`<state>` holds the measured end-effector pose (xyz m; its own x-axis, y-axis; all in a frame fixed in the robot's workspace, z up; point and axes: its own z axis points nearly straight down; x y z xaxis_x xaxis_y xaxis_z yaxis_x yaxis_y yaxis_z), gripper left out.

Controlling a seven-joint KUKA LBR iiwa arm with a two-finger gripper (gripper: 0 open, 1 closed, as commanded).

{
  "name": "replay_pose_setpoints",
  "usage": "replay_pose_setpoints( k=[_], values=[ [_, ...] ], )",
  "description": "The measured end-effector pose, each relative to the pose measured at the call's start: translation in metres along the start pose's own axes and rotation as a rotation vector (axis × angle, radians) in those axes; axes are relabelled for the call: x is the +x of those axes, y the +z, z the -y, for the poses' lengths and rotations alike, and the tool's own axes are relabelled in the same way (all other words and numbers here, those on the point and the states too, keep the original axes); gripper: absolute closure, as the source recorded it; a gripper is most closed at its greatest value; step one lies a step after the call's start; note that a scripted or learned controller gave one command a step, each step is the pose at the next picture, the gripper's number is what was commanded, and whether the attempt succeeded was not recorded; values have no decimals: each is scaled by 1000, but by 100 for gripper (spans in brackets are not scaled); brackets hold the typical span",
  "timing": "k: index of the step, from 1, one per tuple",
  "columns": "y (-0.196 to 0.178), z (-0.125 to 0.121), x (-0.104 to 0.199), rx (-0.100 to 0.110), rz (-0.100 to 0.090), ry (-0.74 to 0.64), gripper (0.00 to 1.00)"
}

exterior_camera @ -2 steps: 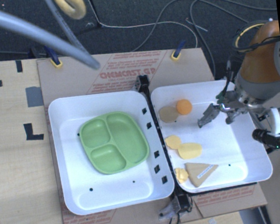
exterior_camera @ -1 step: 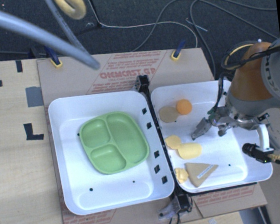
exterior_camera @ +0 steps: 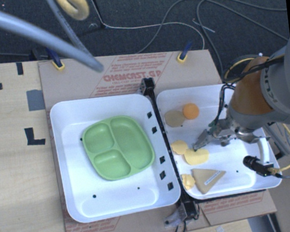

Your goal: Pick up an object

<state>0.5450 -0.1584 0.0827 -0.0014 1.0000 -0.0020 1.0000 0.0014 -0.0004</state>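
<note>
Grey and orange, the arm [exterior_camera: 268,95] reaches in from the right of the camera view and bends down over the right bin [exterior_camera: 225,191]. Its gripper [exterior_camera: 200,144] points left and low, the dark fingers drawn into a narrow tip just above the pale yellow round piece [exterior_camera: 196,157]. Nothing can be seen between the fingers; whether they are spread or closed cannot be told from this angle, and whether the tip touches the yellow piece is also unclear.

Loose objects lie in the left half of the right bin. An orange ball [exterior_camera: 190,111] sits near the far wall, touching a tan disc [exterior_camera: 174,118] on its left. Nearer the camera, a small yellow round piece [exterior_camera: 179,147] lies close to the dividing wall, just beside the pale yellow round piece. Below them a tan wedge [exterior_camera: 208,178] lies flat near the front wall, with a small yellow lump [exterior_camera: 187,181] beside it in the corner. The right half of this bin's floor is bare white, partly covered by the arm's wrist and a black fitting [exterior_camera: 256,165] with cables.

White too, the left bin [exterior_camera: 65,149] bears a green divided plate [exterior_camera: 118,147], lying flat near the middle and slightly turned. Bare floor rings the plate on all sides, widest toward the front wall.

Both bins rest on a brown cardboard sheet [exterior_camera: 129,70], their inner walls touching along a line of black clips [exterior_camera: 157,132].
</note>
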Motion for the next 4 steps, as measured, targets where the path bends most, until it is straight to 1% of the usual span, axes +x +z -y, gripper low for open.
replay_pose_setpoints(
  k=[1, 2, 3, 4],
  values=[
    [-14, -1, 0, -4, 1, 0, 100],
    [-69, 8, 1, -3, -2, 1, 100],
    [-121, 7, 1, -5, -1, 0, 100],
    [-134, -8, 53, 0, -3, -4, 100]
  ],
)
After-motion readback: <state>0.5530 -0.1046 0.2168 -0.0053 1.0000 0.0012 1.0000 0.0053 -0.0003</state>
